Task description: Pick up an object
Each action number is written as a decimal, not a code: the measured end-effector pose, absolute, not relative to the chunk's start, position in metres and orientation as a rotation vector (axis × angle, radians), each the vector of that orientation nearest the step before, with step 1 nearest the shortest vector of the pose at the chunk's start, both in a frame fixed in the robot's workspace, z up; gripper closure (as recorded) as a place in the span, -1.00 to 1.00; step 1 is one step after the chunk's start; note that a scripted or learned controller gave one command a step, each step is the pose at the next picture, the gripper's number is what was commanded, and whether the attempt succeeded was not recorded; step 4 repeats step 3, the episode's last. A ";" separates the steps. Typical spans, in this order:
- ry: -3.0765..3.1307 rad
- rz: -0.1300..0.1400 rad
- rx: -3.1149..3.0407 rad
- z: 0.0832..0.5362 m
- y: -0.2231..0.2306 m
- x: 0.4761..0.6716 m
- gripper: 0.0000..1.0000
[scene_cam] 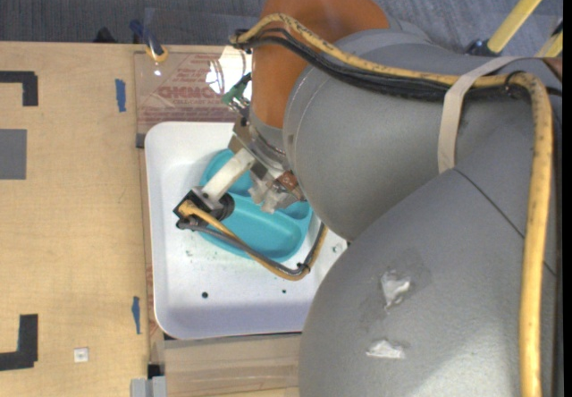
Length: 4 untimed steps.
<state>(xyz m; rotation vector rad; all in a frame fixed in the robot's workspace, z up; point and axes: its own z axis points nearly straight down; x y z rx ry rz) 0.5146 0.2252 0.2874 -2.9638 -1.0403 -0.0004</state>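
A turquoise, shallow dish-like object (pixel 268 231) lies in the white bin (pixel 210 292), near its middle and toward the right. My gripper (pixel 271 190) is lowered into the bin directly over the upper part of the turquoise object, close to or touching it. The arm's grey body and orange band hide the right part of the bin and the far edge of the turquoise object. Nothing shows plainly as lifted off the bin floor.
The arm's large grey links (pixel 429 207) cover the right half of the view. A wooden bench top (pixel 71 207) with black marks and blue tape bits lies to the left. A clear sheet with red print (pixel 183 82) sits behind the bin.
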 end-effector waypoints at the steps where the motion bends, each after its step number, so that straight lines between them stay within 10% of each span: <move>1: -0.668 0.019 -3.071 0.142 0.224 0.476 1.00; 3: -1.023 -0.005 -2.968 0.289 0.226 0.480 1.00; 4: -1.023 -0.005 -2.968 0.289 0.226 0.480 1.00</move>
